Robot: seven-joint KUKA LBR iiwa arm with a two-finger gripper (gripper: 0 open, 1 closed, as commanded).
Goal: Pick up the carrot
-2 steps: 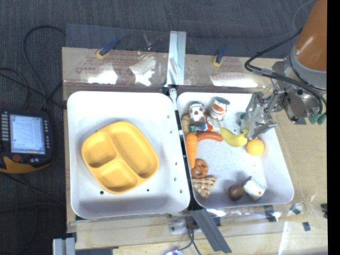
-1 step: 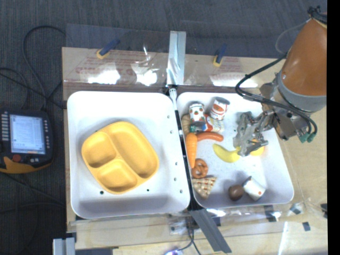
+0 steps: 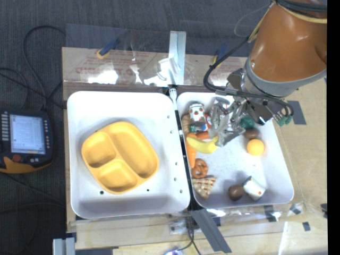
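Orange carrot (image 3: 190, 154), yellow banana (image 3: 202, 144), yellow tray (image 3: 119, 156), white bins (image 3: 79, 110).

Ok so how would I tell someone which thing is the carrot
Look in the right white bin, along its left wall beside the divider. The carrot is the slim orange stick lying lengthwise there, just below the yellow banana and left of the brown pretzel. Nothing else is long and orange.
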